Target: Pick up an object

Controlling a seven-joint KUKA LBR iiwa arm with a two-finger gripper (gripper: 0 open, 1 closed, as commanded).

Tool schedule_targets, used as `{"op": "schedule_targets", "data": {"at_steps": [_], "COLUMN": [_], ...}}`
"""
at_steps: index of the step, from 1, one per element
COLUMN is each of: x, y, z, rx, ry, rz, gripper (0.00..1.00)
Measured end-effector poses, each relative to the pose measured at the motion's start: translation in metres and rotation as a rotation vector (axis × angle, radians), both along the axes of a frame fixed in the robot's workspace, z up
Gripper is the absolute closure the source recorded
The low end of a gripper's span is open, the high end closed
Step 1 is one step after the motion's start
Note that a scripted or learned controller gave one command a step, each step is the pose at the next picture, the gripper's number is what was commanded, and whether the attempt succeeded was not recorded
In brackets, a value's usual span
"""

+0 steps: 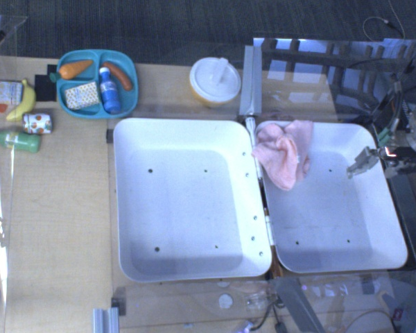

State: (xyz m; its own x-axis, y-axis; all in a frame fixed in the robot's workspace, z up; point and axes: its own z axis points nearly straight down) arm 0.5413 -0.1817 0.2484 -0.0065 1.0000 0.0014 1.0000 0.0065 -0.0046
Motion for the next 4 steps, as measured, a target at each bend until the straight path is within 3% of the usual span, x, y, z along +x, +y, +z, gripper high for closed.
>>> {"op": "schedule_targets", "data": {"at_steps": [1,2,3,4], "x": [0.021,0.109,0.109,0.119], "y": [0.066,0.085,0.085,0.076], "z": [-0.147,-0.161,-0.161,-0.161], "rx": [0.002,-0.003,-0.003,0.000], "ry": [0.002,-0.013,-0.013,0.012], "rz": [0.228,0.184,0.185,0.709], "gripper": [0.00,0.00,0.00,0.00]}}
